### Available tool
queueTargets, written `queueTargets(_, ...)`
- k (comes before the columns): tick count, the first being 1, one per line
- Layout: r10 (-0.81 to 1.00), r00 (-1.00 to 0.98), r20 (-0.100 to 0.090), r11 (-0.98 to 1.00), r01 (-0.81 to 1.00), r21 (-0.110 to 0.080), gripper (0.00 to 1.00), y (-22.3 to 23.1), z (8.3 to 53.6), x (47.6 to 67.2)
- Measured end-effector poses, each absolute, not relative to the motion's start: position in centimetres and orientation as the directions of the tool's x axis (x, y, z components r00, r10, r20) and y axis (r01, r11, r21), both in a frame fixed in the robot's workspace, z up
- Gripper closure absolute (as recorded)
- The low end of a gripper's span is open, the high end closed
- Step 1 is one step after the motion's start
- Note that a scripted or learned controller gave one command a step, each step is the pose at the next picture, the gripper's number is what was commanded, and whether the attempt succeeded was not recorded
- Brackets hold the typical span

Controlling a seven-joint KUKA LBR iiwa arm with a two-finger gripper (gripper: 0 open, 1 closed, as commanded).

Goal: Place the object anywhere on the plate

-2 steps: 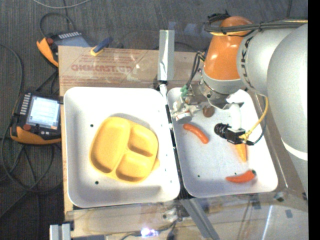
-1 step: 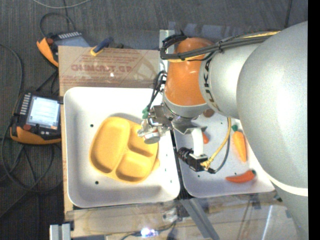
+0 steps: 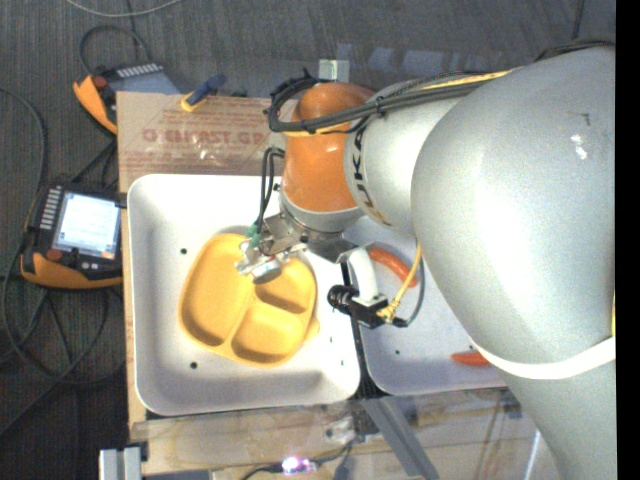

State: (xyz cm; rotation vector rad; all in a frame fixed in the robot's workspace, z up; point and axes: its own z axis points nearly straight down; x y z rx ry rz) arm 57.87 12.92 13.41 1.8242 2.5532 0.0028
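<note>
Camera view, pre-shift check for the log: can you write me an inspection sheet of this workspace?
Surface: two white bins, left bin and right bin, side by side on the bench.
Job's things: yellow divided plate in the left bin; orange object in the right bin, partly hidden by the arm.
Clutter: nothing seen.
Grippers: gripper above the plate's upper edge.
Cables: black cables on the floor.
Surroundings: pendant left; cardboard behind.

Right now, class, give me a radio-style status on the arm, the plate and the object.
Gripper low over yellow plate in left bin. Orange object in right bin, partly hidden by arm. Nothing on plate.
</note>
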Motion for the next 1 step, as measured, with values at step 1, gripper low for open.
queueTargets(1,0.946,-0.325,0.000,0.325,0.946,-0.004,0.00,12.93,13.06,57.67)
